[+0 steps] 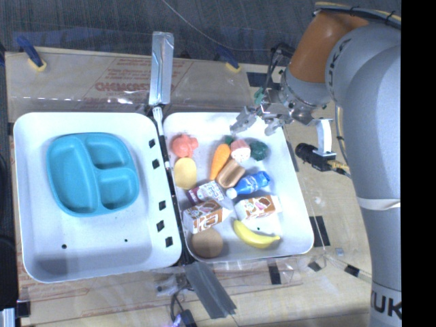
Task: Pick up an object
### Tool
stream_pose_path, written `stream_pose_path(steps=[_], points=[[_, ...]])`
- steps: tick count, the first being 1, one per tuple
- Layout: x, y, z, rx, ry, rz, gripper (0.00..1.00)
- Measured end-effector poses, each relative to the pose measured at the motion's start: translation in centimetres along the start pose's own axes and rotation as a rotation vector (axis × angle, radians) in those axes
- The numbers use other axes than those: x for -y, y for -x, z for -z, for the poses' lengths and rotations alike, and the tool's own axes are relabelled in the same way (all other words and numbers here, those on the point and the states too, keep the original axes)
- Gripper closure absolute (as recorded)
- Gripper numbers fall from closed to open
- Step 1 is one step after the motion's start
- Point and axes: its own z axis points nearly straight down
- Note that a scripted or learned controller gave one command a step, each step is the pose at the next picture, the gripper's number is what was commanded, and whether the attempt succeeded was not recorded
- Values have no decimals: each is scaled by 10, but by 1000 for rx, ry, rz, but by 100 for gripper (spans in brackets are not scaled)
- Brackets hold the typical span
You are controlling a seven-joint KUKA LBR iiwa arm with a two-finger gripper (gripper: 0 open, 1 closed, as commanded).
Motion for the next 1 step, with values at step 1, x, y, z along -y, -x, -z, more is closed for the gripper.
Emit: stream_pose_path(steps=[1], points=[[44, 0, -80, -1, -6, -49, 0]])
